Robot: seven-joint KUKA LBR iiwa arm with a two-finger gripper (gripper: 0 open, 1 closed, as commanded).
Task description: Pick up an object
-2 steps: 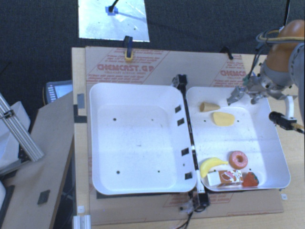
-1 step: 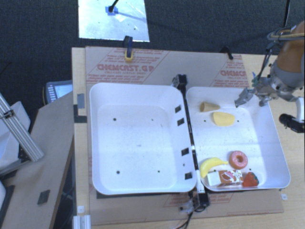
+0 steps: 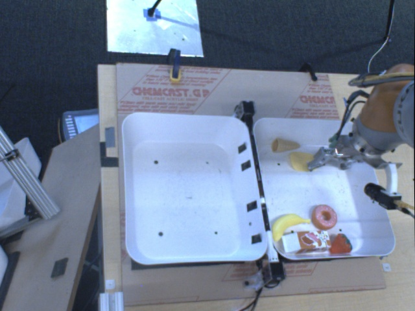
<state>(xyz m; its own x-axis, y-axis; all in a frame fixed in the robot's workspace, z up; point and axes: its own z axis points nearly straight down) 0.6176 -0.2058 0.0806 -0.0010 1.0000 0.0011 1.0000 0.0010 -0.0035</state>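
You have two shallow white bins on the bench; the left bin [image 3: 188, 186] lies bare of objects, and the right bin [image 3: 337, 186] carries everything on offer. The arm [image 3: 382, 115] reaches in from the right, and its gripper [image 3: 319, 162] hangs over the far part of the right bin, just above or touching a yellow piece [image 3: 299, 162]; whether it is parted or closed you cannot tell from here, and nothing shows clamped in it. That yellow piece looks small, light and smooth, likely a hard plastic toy, so expect it to slide on the slick bin floor; take it across its narrow width. Just beyond it lies a tan cone [image 3: 284, 145]; well apart, at the near edge, sit a banana [image 3: 288, 224], a red-and-white carton [image 3: 313, 241], a pink doughnut [image 3: 324, 216] and a strawberry [image 3: 342, 243], crowded together. The cardboard sheet [image 3: 194, 89] under the bins is flat; room around the yellow piece is generous.
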